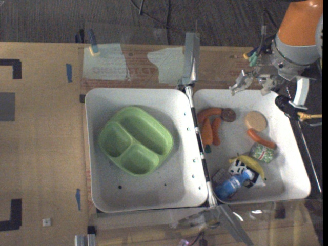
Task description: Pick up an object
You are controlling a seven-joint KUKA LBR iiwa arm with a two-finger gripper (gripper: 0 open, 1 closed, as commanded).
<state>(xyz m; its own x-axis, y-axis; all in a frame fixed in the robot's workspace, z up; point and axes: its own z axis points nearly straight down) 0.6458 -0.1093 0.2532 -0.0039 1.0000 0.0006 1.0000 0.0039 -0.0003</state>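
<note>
Objects fill the right bin (292, 152): smooth orange sausages (211, 124) beside a dark round piece (228, 115), a flat tan disc (255, 121), a small orange sausage (261, 138), a green can (263, 152), a curved yellow banana (249, 164) and a blue toy (233, 183) with a black-and-white part. The left bin (97, 111) holds a glossy green divided plate (136, 139) with rounded corners. Both bins are shallow white plastic on a pale wood counter (41, 137) with blue tape marks; dark carpet lies beyond. The gripper (254, 83) hangs above the right bin's far edge, jaws spread apart and grasping nothing.
</note>
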